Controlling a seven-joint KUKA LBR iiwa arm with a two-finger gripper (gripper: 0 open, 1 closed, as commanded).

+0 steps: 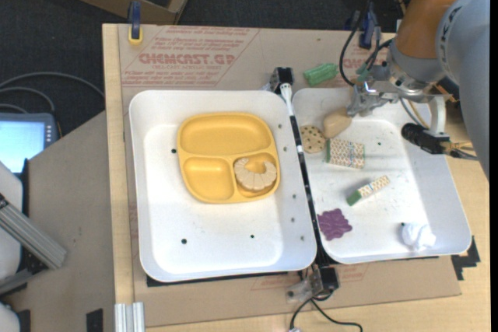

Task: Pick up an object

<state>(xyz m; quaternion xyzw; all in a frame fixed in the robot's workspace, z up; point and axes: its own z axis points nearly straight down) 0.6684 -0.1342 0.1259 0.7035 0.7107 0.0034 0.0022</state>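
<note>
My gripper (359,103) hangs over the back left corner of the right bin (443,190). Just below and left of it lies a beige rounded lump (337,123); I cannot see whether they touch. Near it in the same bin are a speckled round cookie (312,138), a patterned square pouch (345,153), a small pale stick with a green end (367,190), a purple grape bunch (334,223) and a crumpled white piece (415,235).
The left bin (156,229) bears a yellow divided plate (218,138) with a round tan slice (255,173) in its lower right compartment. A green object (320,74) rests behind the right bin's rim. A black-tipped tool (282,80) lies by the divider.
</note>
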